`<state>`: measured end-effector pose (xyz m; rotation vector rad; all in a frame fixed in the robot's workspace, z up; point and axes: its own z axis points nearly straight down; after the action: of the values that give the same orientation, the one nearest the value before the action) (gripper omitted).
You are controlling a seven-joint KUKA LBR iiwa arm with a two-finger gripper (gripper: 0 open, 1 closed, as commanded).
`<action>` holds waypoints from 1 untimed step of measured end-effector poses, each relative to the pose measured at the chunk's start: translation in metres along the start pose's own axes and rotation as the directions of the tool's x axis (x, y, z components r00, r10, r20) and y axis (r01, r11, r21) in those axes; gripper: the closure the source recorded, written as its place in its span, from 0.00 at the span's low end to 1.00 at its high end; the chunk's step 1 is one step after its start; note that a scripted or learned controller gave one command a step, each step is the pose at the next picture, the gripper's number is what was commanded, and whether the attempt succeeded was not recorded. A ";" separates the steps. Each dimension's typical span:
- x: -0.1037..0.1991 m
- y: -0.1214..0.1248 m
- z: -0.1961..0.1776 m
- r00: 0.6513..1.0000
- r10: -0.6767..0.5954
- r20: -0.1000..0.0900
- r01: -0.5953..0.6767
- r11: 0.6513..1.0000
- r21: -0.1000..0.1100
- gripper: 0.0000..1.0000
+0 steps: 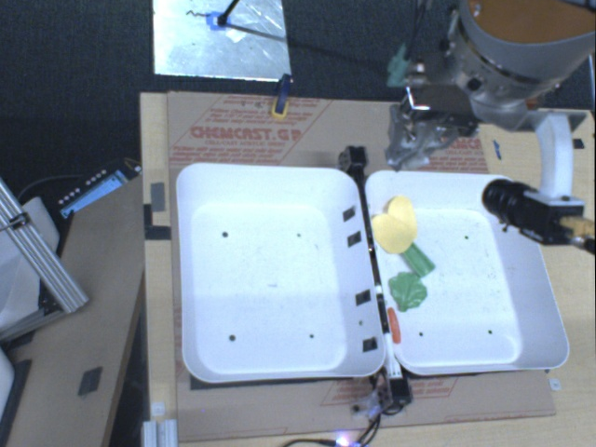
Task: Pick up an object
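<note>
The green object (408, 290) lay low in the right bin (521, 343), ungrasped; whether the gripper (419, 142) had its fingers apart, I cannot tell.

Red print on the cardboard sheet (244, 130) under the bins seems to read "CHEMCAST GP"; the smaller red lines around it are too blurred to read.

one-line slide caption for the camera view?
Hand above right bin's far edge; yellow piece and green pieces lie at its left side.
</note>
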<state>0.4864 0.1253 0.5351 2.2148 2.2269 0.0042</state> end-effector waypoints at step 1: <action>0.009 0.000 0.000 1.000 0.000 0.000 0.000 1.000 0.000 1.00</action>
<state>0.4865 0.1344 0.5351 2.2153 2.2263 0.0048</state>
